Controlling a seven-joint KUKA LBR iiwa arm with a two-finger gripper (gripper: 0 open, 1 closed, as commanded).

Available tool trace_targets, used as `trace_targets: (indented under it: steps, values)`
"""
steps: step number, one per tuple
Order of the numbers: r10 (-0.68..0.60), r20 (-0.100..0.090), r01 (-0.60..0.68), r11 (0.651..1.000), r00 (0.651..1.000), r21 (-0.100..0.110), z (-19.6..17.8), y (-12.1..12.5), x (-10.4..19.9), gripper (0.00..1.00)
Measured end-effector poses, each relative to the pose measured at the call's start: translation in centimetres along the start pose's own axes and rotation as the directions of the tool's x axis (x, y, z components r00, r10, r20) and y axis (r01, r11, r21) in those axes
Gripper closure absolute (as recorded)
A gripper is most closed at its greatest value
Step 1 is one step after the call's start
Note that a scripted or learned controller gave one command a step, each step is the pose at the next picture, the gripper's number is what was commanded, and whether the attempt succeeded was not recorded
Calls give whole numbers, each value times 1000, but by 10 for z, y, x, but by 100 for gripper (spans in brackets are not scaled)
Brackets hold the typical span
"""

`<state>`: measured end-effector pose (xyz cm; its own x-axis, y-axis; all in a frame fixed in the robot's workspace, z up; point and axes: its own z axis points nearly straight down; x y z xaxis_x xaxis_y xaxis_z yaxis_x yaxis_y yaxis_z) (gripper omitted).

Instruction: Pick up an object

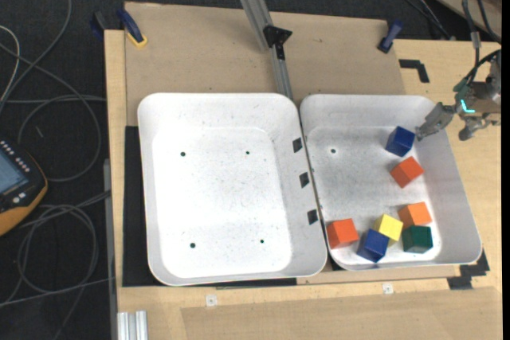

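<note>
Several small cubes lie in the right bin (351, 119). A blue cube (401, 141) sits near its far right corner, with an orange cube (407, 171) just in front of it. Along the front wall are an orange cube (343, 232), a blue cube (372, 244), a yellow cube (390, 227), a green cube (417, 238) and another orange cube (414, 212). My gripper (453, 124) hangs over the bin's right rim, just right of the far blue cube. It is open, its fingers spread, with nothing between them.
The left bin (215, 187) lies beside the right one, with black clips along their shared wall. A slanted metal rail (255, 4) crosses the back of the bench. Blue clamps sit at the bench's far corners, and cables lie on the floor to the left.
</note>
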<state>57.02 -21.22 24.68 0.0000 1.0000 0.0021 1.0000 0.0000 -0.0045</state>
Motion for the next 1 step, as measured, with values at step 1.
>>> trace_targets:
  steps: [1]
  values:
    - [-1,2,1,1000,1000,-4,-2,1,0,0]
